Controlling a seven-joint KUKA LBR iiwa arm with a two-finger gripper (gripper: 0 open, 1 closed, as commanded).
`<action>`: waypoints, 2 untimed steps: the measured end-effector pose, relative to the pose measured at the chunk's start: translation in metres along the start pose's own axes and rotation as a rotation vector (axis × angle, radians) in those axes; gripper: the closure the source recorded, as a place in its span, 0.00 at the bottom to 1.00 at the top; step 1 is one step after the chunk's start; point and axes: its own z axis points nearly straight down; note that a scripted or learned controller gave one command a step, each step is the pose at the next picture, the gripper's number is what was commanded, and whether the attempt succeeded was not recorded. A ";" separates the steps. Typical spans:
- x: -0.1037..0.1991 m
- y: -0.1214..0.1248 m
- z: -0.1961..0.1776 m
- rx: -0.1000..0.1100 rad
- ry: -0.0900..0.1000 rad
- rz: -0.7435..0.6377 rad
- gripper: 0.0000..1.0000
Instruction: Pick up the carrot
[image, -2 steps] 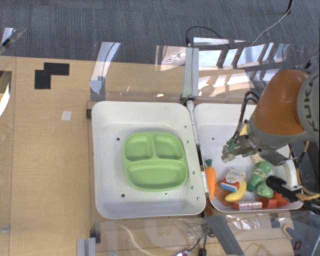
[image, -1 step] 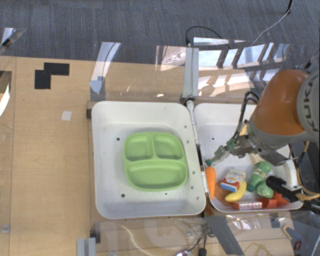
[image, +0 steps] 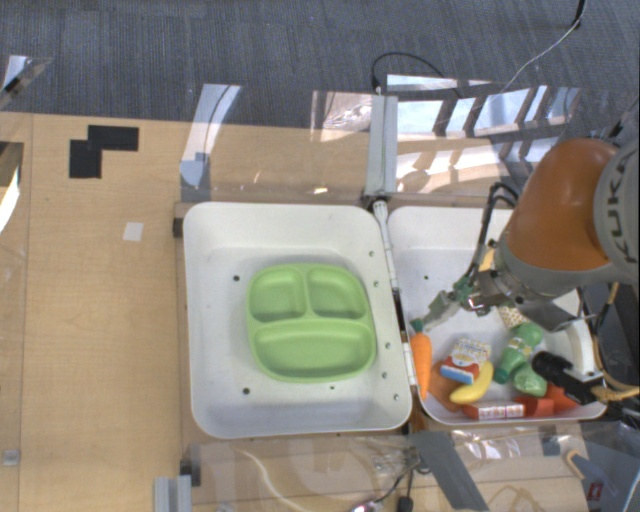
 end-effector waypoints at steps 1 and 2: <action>0.016 -0.003 0.010 0.003 0.001 -0.267 0.00; 0.011 -0.020 0.010 0.004 0.002 -0.390 0.00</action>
